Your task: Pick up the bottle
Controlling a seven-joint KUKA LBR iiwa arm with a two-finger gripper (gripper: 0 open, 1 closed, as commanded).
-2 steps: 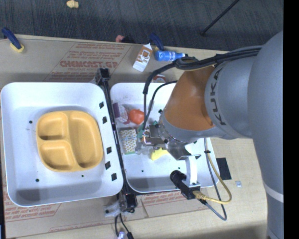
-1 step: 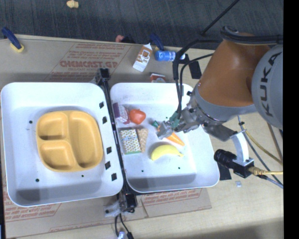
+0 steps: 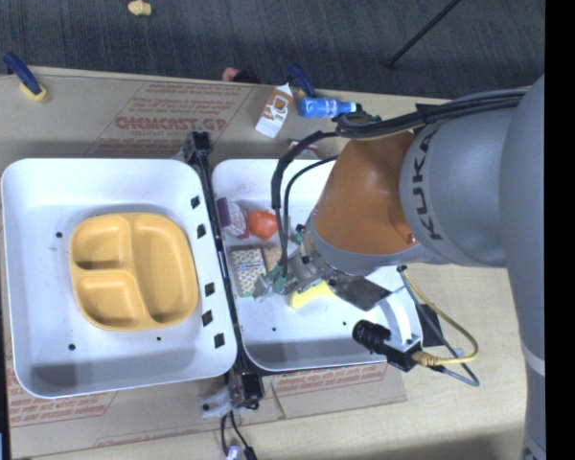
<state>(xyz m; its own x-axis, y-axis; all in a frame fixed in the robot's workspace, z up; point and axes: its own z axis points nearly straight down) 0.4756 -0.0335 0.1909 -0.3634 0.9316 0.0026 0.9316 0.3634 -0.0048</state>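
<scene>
Hard to make out: the claw (image 3: 289, 278), down low in the right bin (image 3: 307, 353) under the bulky grey and orange arm (image 3: 431, 199), its state impossible to tell. Hidden by that arm: much of the right bin's floor. No bottle clearly recognisable among the small things there. Visible beside the claw: a round red-orange ball (image 3: 263, 224), a flat speckled packet (image 3: 246, 262), a yellow block (image 3: 311, 296), something purplish (image 3: 233, 216) at the bin's left wall. In the left bin (image 3: 38, 353), smooth white plastic: a yellow tray (image 3: 132, 269) with three rounded compartments. On the bench (image 3: 479, 401), behind the bins: a blue object (image 3: 321, 107) and a small carton (image 3: 275, 111).
</scene>
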